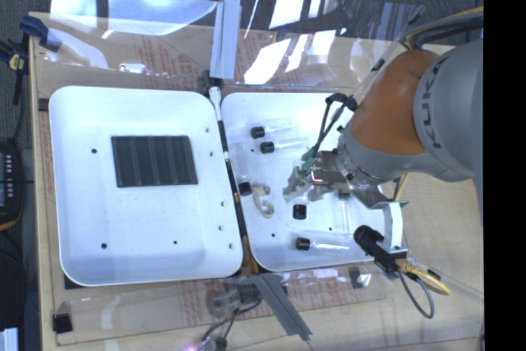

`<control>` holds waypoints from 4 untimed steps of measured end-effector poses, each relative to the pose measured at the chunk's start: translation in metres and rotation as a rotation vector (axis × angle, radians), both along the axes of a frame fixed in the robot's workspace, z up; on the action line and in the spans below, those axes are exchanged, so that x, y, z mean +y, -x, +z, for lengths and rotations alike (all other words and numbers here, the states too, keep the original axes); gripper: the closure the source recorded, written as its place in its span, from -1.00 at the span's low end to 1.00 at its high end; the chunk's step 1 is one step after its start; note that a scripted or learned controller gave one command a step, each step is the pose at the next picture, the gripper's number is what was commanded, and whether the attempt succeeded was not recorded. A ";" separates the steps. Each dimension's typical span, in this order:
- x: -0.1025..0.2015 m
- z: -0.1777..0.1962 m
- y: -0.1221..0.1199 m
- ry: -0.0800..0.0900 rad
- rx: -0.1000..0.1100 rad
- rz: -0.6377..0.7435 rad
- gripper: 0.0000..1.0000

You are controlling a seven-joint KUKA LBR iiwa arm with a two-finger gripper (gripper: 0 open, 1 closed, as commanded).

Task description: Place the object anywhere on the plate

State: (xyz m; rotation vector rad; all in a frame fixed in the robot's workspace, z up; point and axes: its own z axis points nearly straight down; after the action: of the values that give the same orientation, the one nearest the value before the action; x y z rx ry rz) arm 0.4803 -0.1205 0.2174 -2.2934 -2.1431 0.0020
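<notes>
Pincer hovers over right bin, fingers spread, nothing between. Dark ribbed rectangular plate lies flat in left bin. Clear black-capped vials scattered nearby.

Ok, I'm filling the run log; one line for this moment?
arm: over right bin | gripper: low among small clear tubes, grasp unclear | plate: left bin, bare

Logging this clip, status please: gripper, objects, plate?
Gripper low over right bin, nothing seen between its fingers. Clear vials with black caps lie loose there. Dark ribbed plate in left bin, path unobstructed.
</notes>
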 end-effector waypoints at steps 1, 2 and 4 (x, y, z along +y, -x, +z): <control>0.087 0.008 -0.015 0.000 0.001 0.051 1.00; 0.149 -0.018 0.005 0.001 0.005 -0.091 1.00; 0.271 0.011 -0.090 0.001 0.002 0.258 1.00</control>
State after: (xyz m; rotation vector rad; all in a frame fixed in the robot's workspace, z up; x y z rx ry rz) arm 0.5701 0.1507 0.2287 -1.9987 -2.4197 0.0068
